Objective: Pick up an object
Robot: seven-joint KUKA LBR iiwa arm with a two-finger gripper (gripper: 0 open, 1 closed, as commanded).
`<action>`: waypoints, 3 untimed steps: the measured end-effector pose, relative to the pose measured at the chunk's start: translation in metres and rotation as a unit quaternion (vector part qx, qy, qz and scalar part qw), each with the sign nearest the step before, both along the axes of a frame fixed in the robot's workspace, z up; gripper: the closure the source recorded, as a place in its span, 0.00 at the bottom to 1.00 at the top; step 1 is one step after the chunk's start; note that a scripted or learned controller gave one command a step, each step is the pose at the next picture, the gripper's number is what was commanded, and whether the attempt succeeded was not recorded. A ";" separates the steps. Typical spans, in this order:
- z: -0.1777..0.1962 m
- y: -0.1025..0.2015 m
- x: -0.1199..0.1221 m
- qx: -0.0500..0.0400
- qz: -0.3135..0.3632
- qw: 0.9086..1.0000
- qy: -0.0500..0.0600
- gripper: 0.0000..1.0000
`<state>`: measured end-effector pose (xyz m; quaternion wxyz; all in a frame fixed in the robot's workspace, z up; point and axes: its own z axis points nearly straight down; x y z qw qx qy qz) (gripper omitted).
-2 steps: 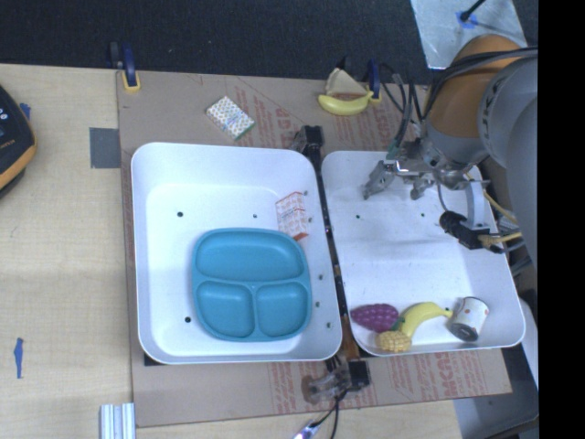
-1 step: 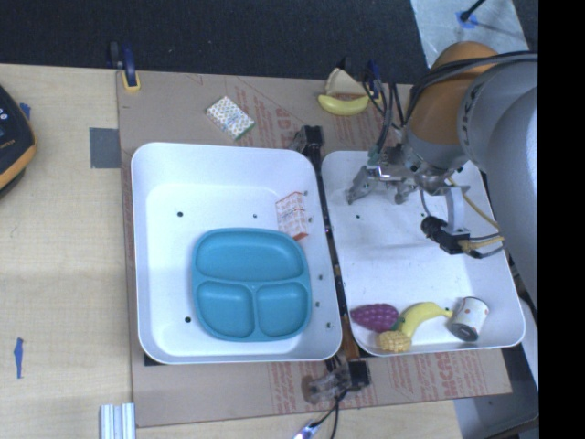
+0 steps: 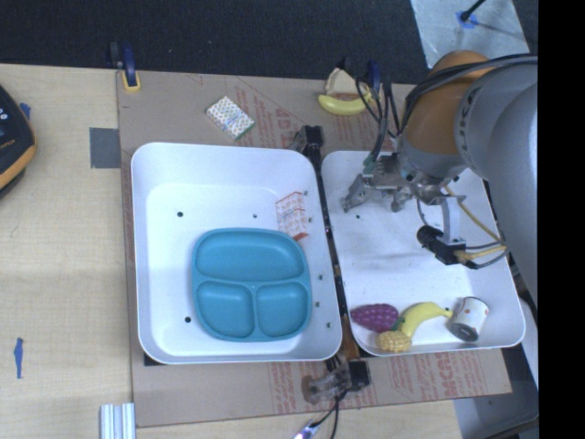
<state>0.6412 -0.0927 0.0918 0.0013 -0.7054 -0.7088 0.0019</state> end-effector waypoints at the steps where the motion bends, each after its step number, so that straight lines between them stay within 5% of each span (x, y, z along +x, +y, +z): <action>1: 0.107 0.005 -0.035 0.000 -0.001 1.000 -0.002 0.00; 2: 0.004 -0.020 0.002 0.000 -0.001 1.000 0.001 0.00; 3: 0.000 -0.010 0.001 0.000 0.000 1.000 0.000 0.00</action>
